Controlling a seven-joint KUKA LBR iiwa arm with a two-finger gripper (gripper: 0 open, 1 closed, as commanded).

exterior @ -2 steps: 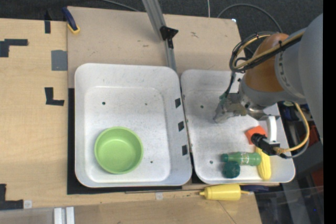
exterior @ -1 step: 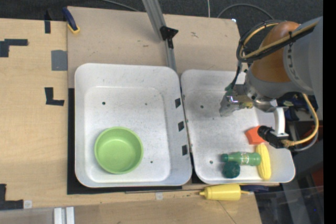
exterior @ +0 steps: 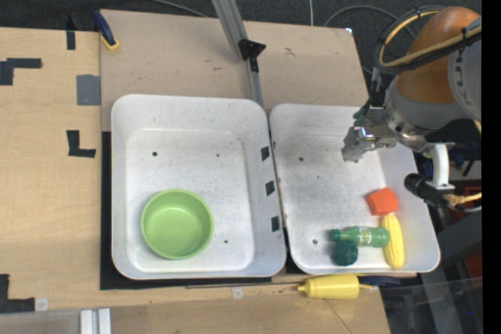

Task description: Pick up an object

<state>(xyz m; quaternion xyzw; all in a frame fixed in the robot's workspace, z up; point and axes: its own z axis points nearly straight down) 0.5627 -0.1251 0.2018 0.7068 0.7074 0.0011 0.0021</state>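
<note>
Two shallow white bins sit side by side on the bench (exterior: 180, 66), their inner rims touching along a seam down the middle. The left bin (exterior: 125, 129) has most of its floor bare; a green bowl (exterior: 177, 224) rests upright in its near-left corner, close to the near rim. In the right bin (exterior: 313, 121) the far and left parts of the floor lie open, while the objects crowd the near-right corner: an orange block (exterior: 382, 202) near the right rim, a yellow banana-shaped piece (exterior: 393, 239) just nearer than it and close to that same rim, a green bottle (exterior: 359, 236) lying on its side and touching the yellow piece, and a dark green lump (exterior: 344, 253) against the bottle's near side. A yellow bottle (exterior: 333, 287) lies on the bench just outside the right bin's near rim. The arm (exterior: 438, 66) reaches in from the right (orange band uppermost in view), its wrist bent down over the far-right part of the right bin. The claw (exterior: 354, 150) hangs above bare floor, well apart from the orange block; whether it is spread or pressed together I cannot tell.
</note>
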